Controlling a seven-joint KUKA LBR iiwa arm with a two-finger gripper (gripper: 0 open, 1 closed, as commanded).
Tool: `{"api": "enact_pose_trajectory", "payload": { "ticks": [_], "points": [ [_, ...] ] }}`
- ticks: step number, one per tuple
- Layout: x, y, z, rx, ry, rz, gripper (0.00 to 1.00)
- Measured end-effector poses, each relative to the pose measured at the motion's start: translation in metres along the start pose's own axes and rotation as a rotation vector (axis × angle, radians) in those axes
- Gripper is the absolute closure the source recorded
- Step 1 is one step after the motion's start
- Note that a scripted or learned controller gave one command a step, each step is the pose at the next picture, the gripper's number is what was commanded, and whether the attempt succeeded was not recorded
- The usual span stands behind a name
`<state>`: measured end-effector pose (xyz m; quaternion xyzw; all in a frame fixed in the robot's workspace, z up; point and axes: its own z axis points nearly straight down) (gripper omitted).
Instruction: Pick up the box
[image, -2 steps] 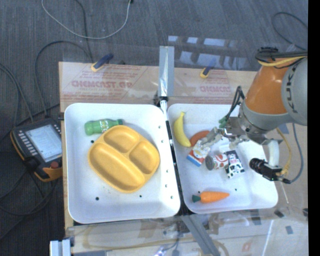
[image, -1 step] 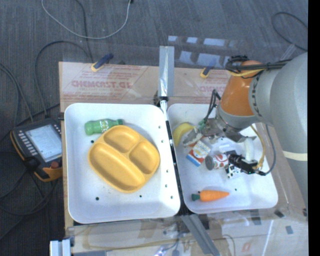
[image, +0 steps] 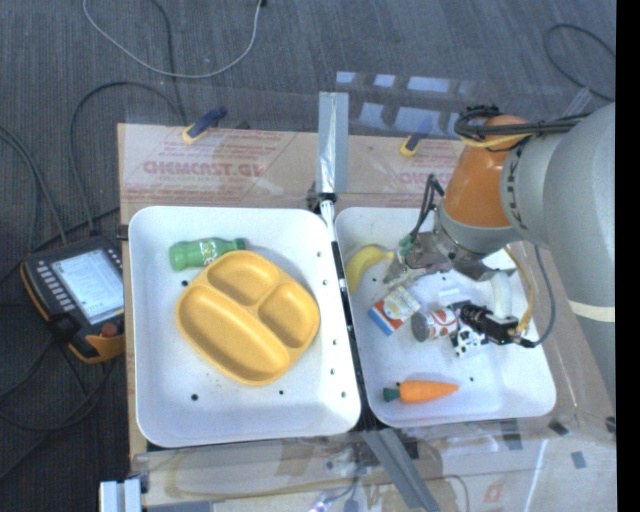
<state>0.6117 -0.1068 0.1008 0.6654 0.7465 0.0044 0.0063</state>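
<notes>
Item: box (image: 394, 309), right bin (image: 520, 400); I park the gripper (image: 415, 262) just above for pickup, jaws' state indiscernible.

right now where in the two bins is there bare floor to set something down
Left bin: bare floor along the near edge and the left side of the yellow tray; the green bottle fills the far-left corner. Right bin: a bare patch right of the carrot. Its far half is crowded: banana, box, can, gripper.
</notes>
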Motion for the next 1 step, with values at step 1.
{"api": "enact_pose_trajectory", "payload": {
  "ticks": [1],
  "points": [
    [0.0591,-0.0348,-0.0832,0.016,0.005,-0.079,1.0]
  ]
}}
